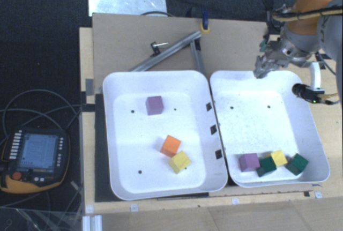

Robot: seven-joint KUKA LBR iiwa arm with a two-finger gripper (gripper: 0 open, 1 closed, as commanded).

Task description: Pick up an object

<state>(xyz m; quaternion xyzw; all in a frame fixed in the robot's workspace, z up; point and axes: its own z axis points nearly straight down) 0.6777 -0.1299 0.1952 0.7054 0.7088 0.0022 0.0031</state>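
The grey arm (pixel 316 21) with the orange band is reaching in from the right. Its tool (pixel 261 71) is hanging over the far rim of the right bin (pixel 268 93). It is too small and dark to say how the tool is set, and nothing is showing in its grip.

Two white bins are sitting side by side on the table (pixel 230 42). In the left bin (pixel 123 90), a purple cube (pixel 154 105) is lying near the far end. An orange cube (pixel 170 145) and a yellow cube (pixel 179 162) are touching each other nearer the front.

In the right bin, four blocks are lining up along the front wall, well apart from the tool. From left to right they are a purple block (pixel 248 161), a dark green block (pixel 266 166), a yellow block (pixel 278 158) and another green block (pixel 297 163).

A hand-held screen (pixel 33 157) with cables is lying on the floor to the left.
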